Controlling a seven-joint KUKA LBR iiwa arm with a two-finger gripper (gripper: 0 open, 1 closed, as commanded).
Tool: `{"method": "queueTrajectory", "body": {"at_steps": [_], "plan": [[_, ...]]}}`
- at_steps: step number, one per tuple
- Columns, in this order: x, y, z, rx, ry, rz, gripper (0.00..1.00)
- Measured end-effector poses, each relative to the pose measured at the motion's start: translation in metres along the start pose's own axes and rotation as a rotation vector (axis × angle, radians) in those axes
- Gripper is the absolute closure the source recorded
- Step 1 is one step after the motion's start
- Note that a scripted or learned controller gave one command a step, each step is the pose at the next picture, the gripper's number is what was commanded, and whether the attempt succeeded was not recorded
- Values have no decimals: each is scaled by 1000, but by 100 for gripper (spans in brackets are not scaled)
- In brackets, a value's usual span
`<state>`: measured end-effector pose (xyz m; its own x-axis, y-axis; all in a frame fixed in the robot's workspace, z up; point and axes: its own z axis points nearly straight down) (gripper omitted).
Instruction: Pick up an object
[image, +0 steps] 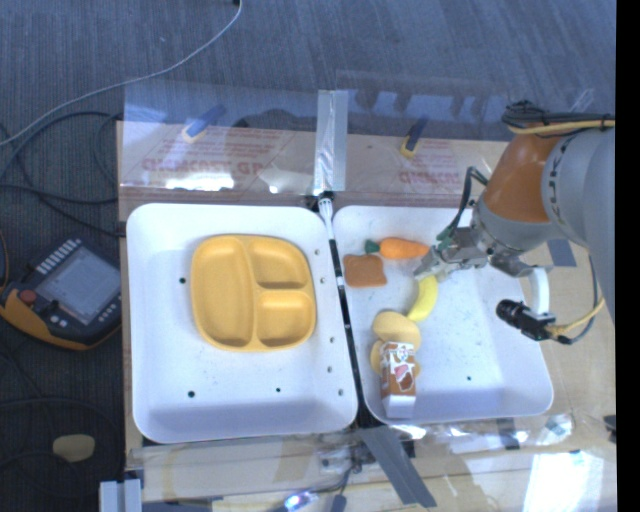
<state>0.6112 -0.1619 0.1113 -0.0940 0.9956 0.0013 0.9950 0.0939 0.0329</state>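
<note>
The gripper (447, 255), its state impossible to tell, hovers near the light, smooth, stiff carrot (403, 248) by the right bin's (520, 385) far edge, best pinched mid-body.

Single fixed cam sat above the bench (300, 165), tilted down, medium range. Left bin (160, 330) and right bin (500, 370) both fully framed; arm (545, 190) entered from right.

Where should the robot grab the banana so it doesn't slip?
Probably across the middle of the banana, coming straight down from above. It lies flat on the right bin's floor, long and narrow, so its two long sides are free. Its lower end sits close to the yellow fruit.
</note>
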Motion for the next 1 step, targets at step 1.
{"method": "queueTrajectory", "body": {"at_steps": [1], "plan": [[46, -9, -148, 34, -6, 113, 100]]}}
